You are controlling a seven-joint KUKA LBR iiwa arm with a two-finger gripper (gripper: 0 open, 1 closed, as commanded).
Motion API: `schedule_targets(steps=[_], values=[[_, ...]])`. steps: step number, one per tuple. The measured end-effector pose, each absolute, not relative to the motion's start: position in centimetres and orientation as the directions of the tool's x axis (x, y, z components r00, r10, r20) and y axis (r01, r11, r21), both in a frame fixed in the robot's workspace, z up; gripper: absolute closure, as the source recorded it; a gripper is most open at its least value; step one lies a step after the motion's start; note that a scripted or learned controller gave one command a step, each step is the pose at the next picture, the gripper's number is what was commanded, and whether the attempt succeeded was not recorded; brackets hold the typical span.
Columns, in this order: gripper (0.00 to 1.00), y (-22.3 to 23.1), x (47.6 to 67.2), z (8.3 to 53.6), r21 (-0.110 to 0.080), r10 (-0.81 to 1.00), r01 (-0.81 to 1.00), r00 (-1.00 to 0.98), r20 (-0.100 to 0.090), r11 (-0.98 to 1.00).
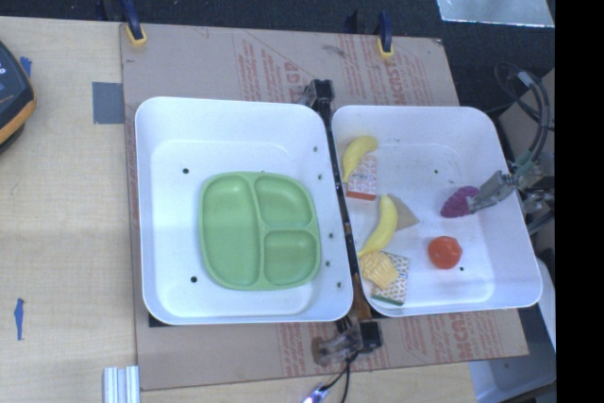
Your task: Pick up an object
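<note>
A: How far along is the task judged to be?

B: It is judged to be at an early stage. Nothing is seen lifted. The gripper [493, 191] is seen low at the right side of the right bin [491, 293], its tip placed just beside a purple object [460, 201], perhaps touching it. Whether that object is between the fingers cannot be told, so no hold is claimed.

A: Is the gripper's opening made out?

B: It is not. The tip is small and blurred against the white floor, and whether it is wide or narrow cannot be told.

A: What is left to be done?

B: A grasp is still to be confirmed and the object raised clear of the bin. The purple object is taken as the likely target, being nearest the tip.

A: What else is laid in that bin?

B: A red round object [444, 251] is found near the front, apart from the purple one. Two bananas [380, 226] are placed along the left wall, with a flat packet [363, 177] beside the upper one and a yellow waffle-like piece [381, 270] on another packet below. A green divided plate [259, 229] is set in the left bin [160, 203].

A: What is cut off?

B: Most of the arm is cut off at the right; only cables and part of the wrist are seen there. The purple object's shape is too blurred to be named.
</note>
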State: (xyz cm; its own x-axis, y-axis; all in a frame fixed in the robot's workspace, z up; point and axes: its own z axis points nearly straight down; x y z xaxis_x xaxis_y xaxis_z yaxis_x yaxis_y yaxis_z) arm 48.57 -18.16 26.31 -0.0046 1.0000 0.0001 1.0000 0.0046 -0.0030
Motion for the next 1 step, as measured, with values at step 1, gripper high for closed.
schedule_targets(steps=[1], values=[[0.0, -21.17, 56.31, 20.9, -0.003, 1.0, 1.0, -0.007, -0.002, 0.007]])
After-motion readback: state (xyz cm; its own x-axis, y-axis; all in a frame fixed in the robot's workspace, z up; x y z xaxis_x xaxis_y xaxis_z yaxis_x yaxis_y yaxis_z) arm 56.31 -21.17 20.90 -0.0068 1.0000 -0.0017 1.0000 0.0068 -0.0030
